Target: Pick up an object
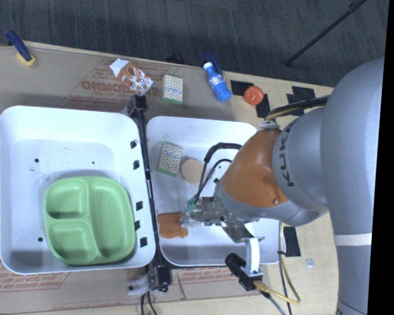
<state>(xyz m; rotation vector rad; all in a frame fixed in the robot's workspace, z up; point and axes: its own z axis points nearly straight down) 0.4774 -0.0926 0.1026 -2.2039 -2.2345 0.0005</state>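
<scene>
Claw (194, 215) is down by the flat orange-brown piece (171, 226) in the right white bin (205, 130); can't tell its grip, nothing lifted yet.

The grey arm (348, 164) with its orange band runs off the picture toward 3 o'clock and 5 o'clock, and covers the 3 o'clock half of the right shallow white bin (185, 129). The gripper (194, 214) lies under the wrist. The round beige object (191, 170) is partly covered by a black cable.
</scene>
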